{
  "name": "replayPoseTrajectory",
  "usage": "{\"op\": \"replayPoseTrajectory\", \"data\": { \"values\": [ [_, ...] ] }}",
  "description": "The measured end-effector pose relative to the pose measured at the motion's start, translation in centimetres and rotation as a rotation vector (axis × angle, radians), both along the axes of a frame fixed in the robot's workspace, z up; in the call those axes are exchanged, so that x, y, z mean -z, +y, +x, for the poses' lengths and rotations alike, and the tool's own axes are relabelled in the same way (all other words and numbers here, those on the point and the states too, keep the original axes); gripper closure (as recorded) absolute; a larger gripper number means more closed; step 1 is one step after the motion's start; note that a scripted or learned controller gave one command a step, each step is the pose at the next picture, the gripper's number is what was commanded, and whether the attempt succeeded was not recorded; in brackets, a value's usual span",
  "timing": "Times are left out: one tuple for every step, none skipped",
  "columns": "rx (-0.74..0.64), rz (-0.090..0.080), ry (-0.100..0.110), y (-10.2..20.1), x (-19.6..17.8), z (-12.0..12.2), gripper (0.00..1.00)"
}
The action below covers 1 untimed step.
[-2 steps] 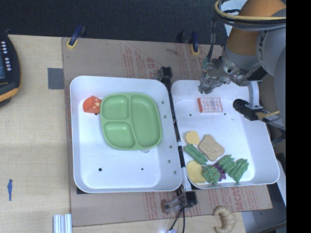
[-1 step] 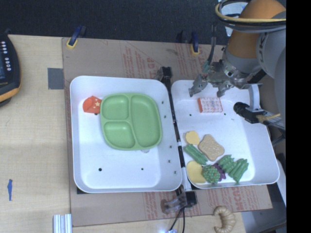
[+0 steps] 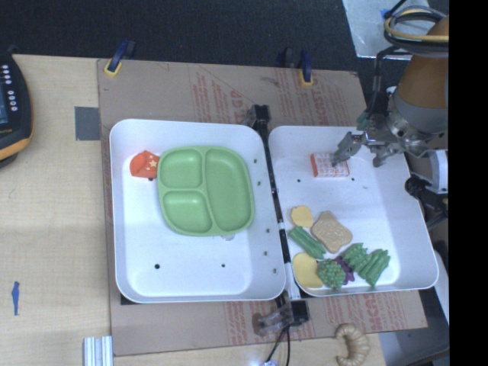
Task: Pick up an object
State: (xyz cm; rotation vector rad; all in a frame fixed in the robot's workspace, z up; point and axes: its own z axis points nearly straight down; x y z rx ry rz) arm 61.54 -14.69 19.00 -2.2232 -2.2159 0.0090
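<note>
well, far to the left of the pincer [image 3: 364, 147], across the divider in the other bin, sit a red piece with a star [image 3: 143, 164] and a green divided plate [image 3: 206, 189]; they play no part in any close risk. nearer, just left of and slightly below the pincer, a small white card with red print [image 3: 329, 165] lies flat on the floor of the right bin [image 3: 404, 204], and it looks like the thing to pick. the pincer hangs over the bin's upper part with its fingers spread apart, grasping nothing. my worry is that the card is thin and flat, so the fingertips may slide over it or push it toward the bin wall instead of closing on an edge. below the pincer, well apart, a cluster of toy food [image 3: 335, 254] crowds the lower end; a descent that drifts that way could snag several pieces at once.
</note>
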Motion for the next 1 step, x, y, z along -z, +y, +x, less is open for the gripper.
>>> {"op": "replayPoseTrajectory", "data": {
  "values": [
    [-0.002, 0.004, -0.007, -5.50, 9.96, 3.72, 0.00]
  ]
}}
